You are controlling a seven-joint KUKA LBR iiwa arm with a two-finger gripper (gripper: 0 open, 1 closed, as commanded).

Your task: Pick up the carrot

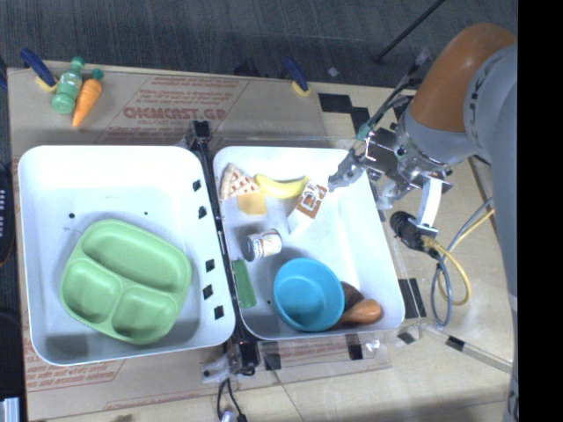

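2 bins, carrot outside both

2 white bins [35,236] sit on the worktop [264,95]. Carrot [85,101] lies at the far-left corner, beside a green bottle [67,89]. Gripper [343,178] hangs over the right bin's far edge, near the banana [280,185]; whether its jaws are spread, I cannot tell.

Carrot [85,102] on bench behind left bin [35,236], divided plate [126,280] in it, bowl [307,294] in right bin [380,253]

A brown bench top [176,104] printed with red lettering stands on dark carpeted floor [220,16].
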